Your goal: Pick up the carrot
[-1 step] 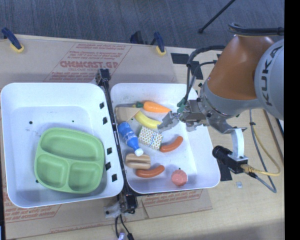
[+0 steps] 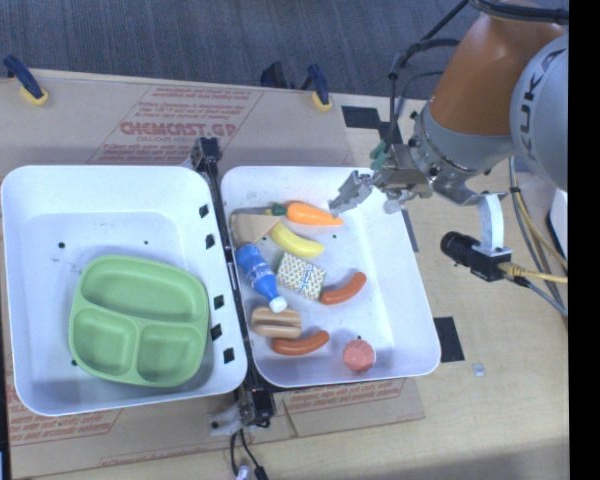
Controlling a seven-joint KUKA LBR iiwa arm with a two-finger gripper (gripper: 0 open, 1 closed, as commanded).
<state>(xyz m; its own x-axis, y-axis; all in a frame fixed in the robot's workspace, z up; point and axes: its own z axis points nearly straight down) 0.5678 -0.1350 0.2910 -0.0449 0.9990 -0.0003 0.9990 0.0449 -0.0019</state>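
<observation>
Small orange plastic carrot with green top (image 2: 313,214) lying near the far edge of the right-hand shallow white bin (image 2: 405,298), long axis roughly left-right. Two-finger gripper (image 2: 354,190) just above and right of its tip, fingers slightly parted, holding nothing.

A pale wooden bench (image 2: 500,368) is carrying a sheet of brown cardboard (image 2: 180,118) printed with red lettering, and blue clamps (image 2: 25,80) are gripping the sheet's far edge. Two shallow white bins are sitting side by side on the cardboard, the left bin (image 2: 30,208) and the right bin (image 2: 405,308) touching along a black clipped seam. Strips of black tape (image 2: 447,339) are lying on the bare wood just right of the bins
</observation>
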